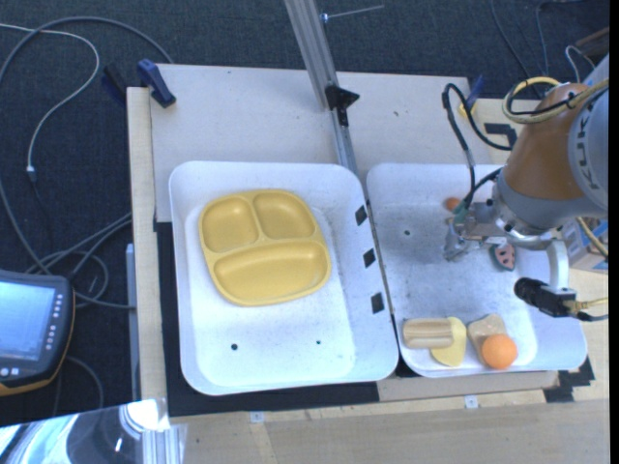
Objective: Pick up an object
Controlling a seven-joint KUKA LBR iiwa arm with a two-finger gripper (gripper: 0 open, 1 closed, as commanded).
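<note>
The pick has not been made yet, as far as this view shows. The arm (546,158) reaches in over the right bin (426,278), and its pincer (457,242) hangs low over the bin's upper middle, above bare white floor; whether it is released or clenched I cannot tell, since the tip is small and seen from above, and nothing is visibly caught in it. The candidates for grasping lie apart from it: a tan block (427,333), a yellow wedge (449,348), a beige lump (486,329) and an orange ball (499,352) crowd together along the bin's near edge, while a small orange piece (452,204) sits just above the pincer and a reddish piece (503,256) lies just to its right, under the wrist. In the left bin (280,356) a yellow divided tray (264,246) rests flat, well away from the arm. What remains is the whole of the job: settling on one item, closing on it and lifting it clear.
</note>
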